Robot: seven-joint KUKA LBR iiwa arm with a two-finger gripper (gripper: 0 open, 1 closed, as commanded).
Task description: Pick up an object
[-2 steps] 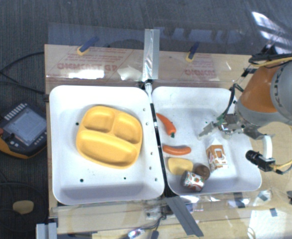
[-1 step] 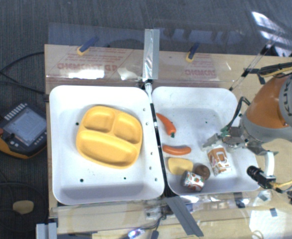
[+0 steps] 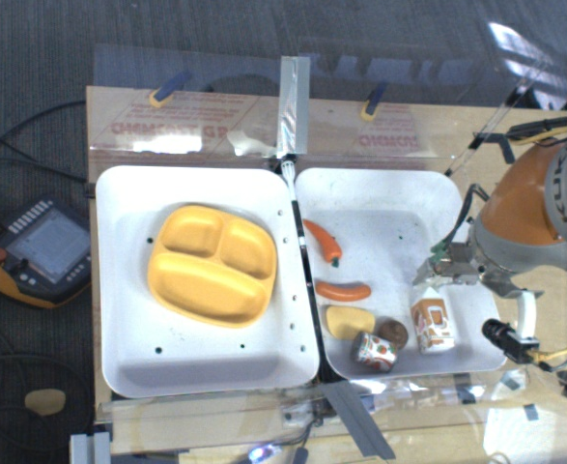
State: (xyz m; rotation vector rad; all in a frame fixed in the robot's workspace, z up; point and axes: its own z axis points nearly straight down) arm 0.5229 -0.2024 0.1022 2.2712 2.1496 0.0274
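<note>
The tool [image 3: 444, 276] hangs over the right bin [image 3: 399, 187], just above a small carton [image 3: 433, 324] near the front edge — how far it is open I cannot tell. Approach step, by my judgement; next it needs a straight descent onto the carton.

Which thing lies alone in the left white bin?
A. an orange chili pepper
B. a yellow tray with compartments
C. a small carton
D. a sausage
B: the yellow tray with compartments lies by itself in the left bin, while the chili pepper, the sausage and the small carton all lie in the right bin.
</note>
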